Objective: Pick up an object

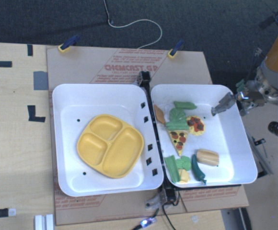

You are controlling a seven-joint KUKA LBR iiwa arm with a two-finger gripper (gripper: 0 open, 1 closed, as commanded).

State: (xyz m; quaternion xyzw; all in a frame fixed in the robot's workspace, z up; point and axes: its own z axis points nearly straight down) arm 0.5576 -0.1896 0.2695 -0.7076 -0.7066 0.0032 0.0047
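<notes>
Yellow divided plate [110,145] fills left bin [62,128]. Right bin [235,128]: toy food, pizza slice [178,140] tip pointing down-frame. Claw [221,105] state: cannot tell.

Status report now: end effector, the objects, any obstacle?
End effector over right bin's upper right rim, holding nothing. Toy food untouched; pizza slice mid-bin. No obstacle.

1. Both white bins [64,128]: smooth plastic, slight sheen.
2. Yellow divided tray [110,145]: matt plastic.
3. Toy food, e.g. pizza slice [178,140]: smooth plastic look.
4. Sheet under bins [124,68]: brown cardboard, matt.
5. Bench [14,143]: pale wood grain.
6. Floor [43,8]: dark, rough carpet.
</notes>
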